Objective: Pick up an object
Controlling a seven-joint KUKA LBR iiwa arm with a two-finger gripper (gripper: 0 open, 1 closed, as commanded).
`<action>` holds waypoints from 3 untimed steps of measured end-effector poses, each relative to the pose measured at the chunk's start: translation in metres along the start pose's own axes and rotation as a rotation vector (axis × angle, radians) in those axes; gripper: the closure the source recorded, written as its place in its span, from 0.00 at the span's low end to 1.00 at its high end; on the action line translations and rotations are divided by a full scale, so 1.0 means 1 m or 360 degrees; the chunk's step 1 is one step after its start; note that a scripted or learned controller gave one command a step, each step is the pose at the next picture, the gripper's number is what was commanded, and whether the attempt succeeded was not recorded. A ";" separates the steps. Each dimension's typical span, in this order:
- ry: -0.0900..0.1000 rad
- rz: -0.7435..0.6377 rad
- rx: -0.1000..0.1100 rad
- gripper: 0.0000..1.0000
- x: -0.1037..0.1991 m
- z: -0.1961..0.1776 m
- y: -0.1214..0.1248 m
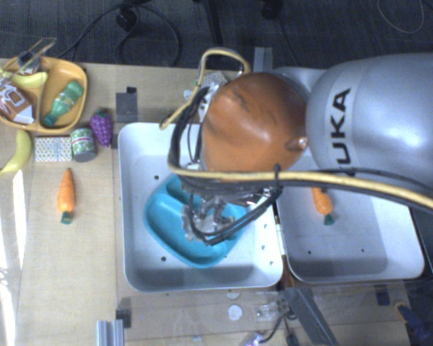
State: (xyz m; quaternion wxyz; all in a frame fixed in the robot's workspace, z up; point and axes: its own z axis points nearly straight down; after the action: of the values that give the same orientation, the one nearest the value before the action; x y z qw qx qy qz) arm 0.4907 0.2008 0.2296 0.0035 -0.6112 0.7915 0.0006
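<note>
The grey arm (375, 128) reaches in from the right, its orange band (252, 125) bulking over the left bin (141, 265), wrist pointed straight down. The end effector (206, 222) hangs low inside that bin, directly over a blue bowl (166, 222) that lies tilted on the bin floor; whether it touches the bowl, or how wide it stands, I cannot tell. A toy carrot (322, 202) lies in the right bin (361, 262), just beside the arm.
</note>
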 end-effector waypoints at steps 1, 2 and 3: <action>0.0000 -0.0869 -0.0001 1.00 0.045 -0.069 -0.009; 0.0004 -0.0846 -0.0005 1.00 0.168 0.001 -0.041; 0.0002 -0.0885 -0.0005 1.00 0.068 0.019 -0.017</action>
State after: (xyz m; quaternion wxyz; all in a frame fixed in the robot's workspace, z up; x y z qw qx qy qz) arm 0.4902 0.1312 0.2103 0.0022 -0.8049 0.5934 0.0005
